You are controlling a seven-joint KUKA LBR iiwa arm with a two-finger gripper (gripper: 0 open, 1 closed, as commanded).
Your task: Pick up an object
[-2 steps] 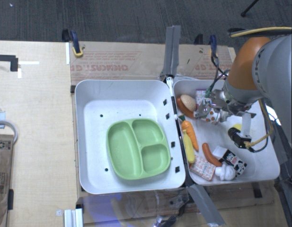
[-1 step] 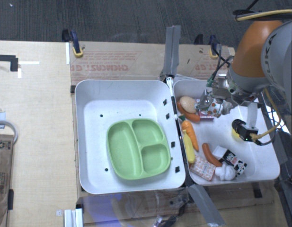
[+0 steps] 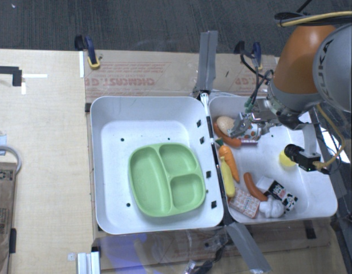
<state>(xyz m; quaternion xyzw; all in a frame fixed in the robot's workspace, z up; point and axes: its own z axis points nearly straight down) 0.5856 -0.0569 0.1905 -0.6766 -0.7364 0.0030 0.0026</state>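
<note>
White right bin (image 3: 312, 210), arm bent down, gripper (image 3: 244, 127) low over toys

You have a pale wooden surface (image 3: 44, 130) carrying two shallow white plastic bins set side by side, their inner rims touching. The left white bin (image 3: 107, 170) sits near the middle of the surface; the right white bin (image 3: 312, 201) lies at its right. A flat brown cardboard sheet with red lettering (image 3: 147, 73) lies under their far edges. On the far left of the surface you see black and white tape marks (image 3: 16, 76); a brown paper bag (image 3: 3, 210) rests at the near left edge.
</note>
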